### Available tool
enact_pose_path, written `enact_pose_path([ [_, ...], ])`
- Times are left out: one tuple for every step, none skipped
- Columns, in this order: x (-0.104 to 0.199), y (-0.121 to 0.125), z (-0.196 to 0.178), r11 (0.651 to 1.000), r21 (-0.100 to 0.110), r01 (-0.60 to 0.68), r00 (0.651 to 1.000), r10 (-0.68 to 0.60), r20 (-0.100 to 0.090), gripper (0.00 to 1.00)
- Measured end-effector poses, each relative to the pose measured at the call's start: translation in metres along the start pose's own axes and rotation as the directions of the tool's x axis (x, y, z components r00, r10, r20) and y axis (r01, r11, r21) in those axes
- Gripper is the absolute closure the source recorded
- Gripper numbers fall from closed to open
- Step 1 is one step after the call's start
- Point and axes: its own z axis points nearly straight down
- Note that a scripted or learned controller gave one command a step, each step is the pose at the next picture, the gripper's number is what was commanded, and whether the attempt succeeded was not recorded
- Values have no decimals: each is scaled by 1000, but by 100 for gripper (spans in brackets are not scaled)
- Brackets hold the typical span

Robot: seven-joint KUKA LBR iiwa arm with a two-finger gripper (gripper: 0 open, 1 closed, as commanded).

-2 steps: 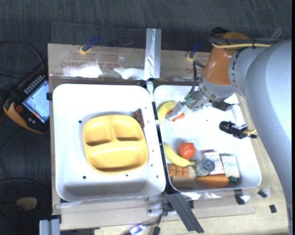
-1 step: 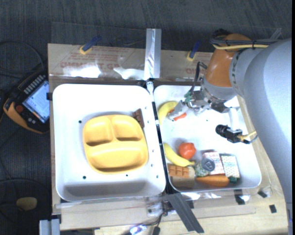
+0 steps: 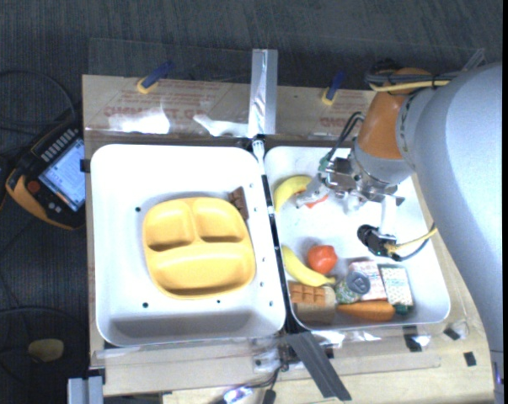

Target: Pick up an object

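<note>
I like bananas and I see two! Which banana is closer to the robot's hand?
The upper banana, at the top of the right bin, right beside the hand. The other banana lies lower down, next to the red tomato.

arm (image 3: 473, 167): big smooth grey casing, rounded, w/ soft sheen, at right side
band (image 3: 380, 133): orange ring above wrist, glossy, grey link beyond it
wrist block (image 3: 359, 178): small metal/grey unit w/ dark fittings, left of the band
cables: thin black loop by band; yellow lead running near-right from a black round part (image 3: 371, 238)
gripper (image 3: 325, 188): pale metal w/ red bit at its tip
</note>
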Motion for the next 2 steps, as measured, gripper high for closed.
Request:
enact_pose_path([
  [-1, 36, 2, 982, 29, 188, 982, -188, 2, 0],
  [-1, 38, -7, 982, 22, 187, 982, -188, 8, 100],
])
